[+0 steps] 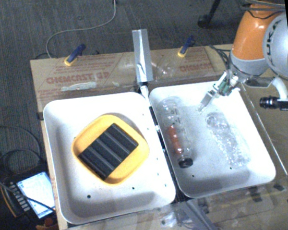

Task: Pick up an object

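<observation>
— Camera view first: where is the pincer [208, 97]?
— Over the upper part of the right bin [262, 172], on the grey arm [260, 38] with the orange band. Nothing sits between its fingers; whether they are spread or pressed together, I cannot tell.
— And the things to pick?
— A clear plastic bottle [176, 131] with a dark cap lies lengthwise along that bin's left wall. Another clear, crinkled bottle [227, 140] lies to its right, just below the pincer.
— The left bin [71, 200]?
— It carries a yellow tray-like piece with a black ribbed insert [110, 148].
</observation>
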`<action>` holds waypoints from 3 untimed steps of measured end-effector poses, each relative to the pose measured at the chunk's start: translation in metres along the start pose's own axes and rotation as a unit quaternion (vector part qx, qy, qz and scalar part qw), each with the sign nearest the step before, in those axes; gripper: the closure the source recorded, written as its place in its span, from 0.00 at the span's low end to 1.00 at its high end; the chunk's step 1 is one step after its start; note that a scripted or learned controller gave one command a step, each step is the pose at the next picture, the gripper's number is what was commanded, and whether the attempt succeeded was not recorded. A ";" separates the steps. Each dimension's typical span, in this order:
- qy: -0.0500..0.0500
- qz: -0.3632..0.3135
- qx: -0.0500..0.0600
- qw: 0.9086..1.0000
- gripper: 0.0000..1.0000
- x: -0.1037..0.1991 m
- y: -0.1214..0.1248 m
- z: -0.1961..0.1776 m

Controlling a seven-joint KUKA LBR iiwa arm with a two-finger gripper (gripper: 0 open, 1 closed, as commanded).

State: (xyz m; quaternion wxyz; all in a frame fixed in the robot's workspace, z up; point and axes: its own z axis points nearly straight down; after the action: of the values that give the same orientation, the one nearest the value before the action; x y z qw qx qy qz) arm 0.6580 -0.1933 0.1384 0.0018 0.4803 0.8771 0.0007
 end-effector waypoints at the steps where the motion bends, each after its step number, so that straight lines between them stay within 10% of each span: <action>1: 0.000 -0.032 -0.001 0.999 0.00 0.012 -0.058 0.046; 2: 0.000 -0.031 -0.003 1.000 1.00 0.011 -0.056 0.035; 3: 0.000 -0.031 -0.003 1.000 0.00 0.011 -0.056 0.035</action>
State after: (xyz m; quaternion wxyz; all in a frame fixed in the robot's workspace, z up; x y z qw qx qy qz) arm 0.6046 -0.2140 0.1032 0.0033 0.4527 0.8916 0.0030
